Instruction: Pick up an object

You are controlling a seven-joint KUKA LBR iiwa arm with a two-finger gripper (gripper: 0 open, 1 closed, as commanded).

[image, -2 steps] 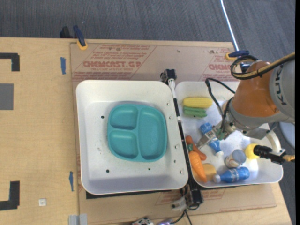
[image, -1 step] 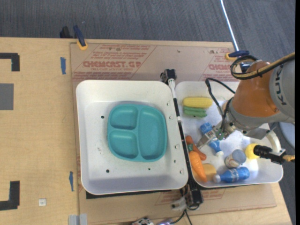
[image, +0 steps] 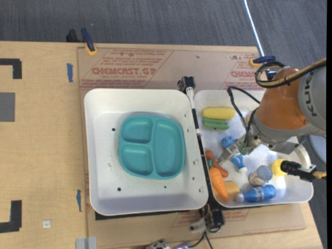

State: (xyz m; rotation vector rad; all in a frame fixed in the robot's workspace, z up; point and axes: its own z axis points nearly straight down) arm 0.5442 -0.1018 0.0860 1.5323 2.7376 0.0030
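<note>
My gripper (image: 230,152) is low in the right bin (image: 300,195), coming in from the orange wrist (image: 277,110) at the right. It sits among small toys: a blue piece (image: 227,141) just above it, another blue piece (image: 238,163) just below and right, and a thin orange-red piece (image: 211,158) to its left. I see nothing lifted in it. An orange carrot (image: 218,184) lies along the bin's left side, and a blue bottle (image: 258,193) near the front.
A yellow and green item (image: 217,116) lies at the back of the right bin. A yellow piece (image: 280,166) and a grey-blue round piece (image: 261,175) lie under the arm. The left bin (image: 98,139) holds a teal divided plate (image: 152,145).
</note>
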